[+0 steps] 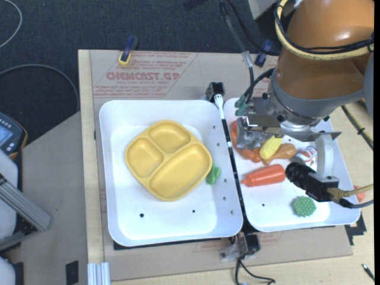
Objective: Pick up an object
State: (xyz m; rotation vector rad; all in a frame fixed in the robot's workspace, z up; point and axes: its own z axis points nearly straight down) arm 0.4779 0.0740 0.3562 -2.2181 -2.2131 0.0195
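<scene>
Toy corn cob (271, 147), yellow and tilted, lies in the right bin (279, 219), just right of the gripper (252, 142) and at the centre of a small cluster of toy foods. The gripper is lowered into the upper left part of this bin, directly over the cluster; whether it is released or clenched cannot be told, and no item can be seen held in it. A rounded orange piece (286, 152) touches the cob on its right, and further orange pieces (249, 155) lie beneath and left of the gripper, near the bin's left wall. Just below the cluster lies a toy carrot (265, 175), orange-red, roughly horizontal. A red-and-white item (307, 155) sits to the right of the orange piece, partly hidden. A green bumpy ball (303, 206) rests apart from the others, in the lower right of the same bin. The arm (323, 34), grey below its orange band, occupies the upper right of the frame. The left bin (119, 177) holds a yellow divided plate (169, 159) near its centre, with a small green object (214, 174) touching the plate's right edge. Both bins stand on a counter covered by a brown board (148, 73) with red lettering; a blue-and-yellow clamp (126, 51) grips the board's upper edge.
</scene>
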